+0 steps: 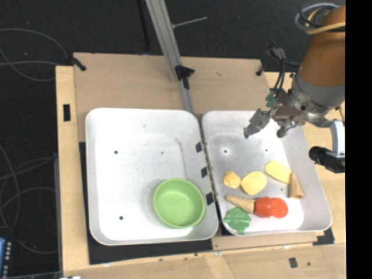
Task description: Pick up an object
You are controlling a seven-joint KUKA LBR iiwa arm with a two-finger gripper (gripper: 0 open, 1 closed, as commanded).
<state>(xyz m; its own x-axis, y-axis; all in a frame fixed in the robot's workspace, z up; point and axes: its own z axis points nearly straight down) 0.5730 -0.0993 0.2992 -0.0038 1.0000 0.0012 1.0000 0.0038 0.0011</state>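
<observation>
So I'm hanging over the far part of the right bin (302, 211), coming in from the right side of the bench (128, 80). My gripper (267, 128) has its two fingers spread apart, one pointing down-left and one shorter on the right, and there's nothing between them. Just white bin floor under me.

All the stuff worth grabbing sits in a cluster toward the near end of that same bin, well apart from my fingertips. There's a round yellow piece (253, 182) in the middle, a smaller yellow lump (232, 180) just to its left, and a longer yellow piece (278, 171) off to the right. Right beside that last one is a tan cone (296, 186) lying near the bin's right wall. Nearer still: a red tomato-looking thing (271, 207), a second cone (240, 202) lying on its side just to the left of it, and a green leafy piece (236, 220) tucked in the near-left corner.

Left bin (116, 132) has a green bowl (179, 203) sitting upright at its near right corner. A metal pole (165, 34) rises from the far side of the bench between the bins.
</observation>
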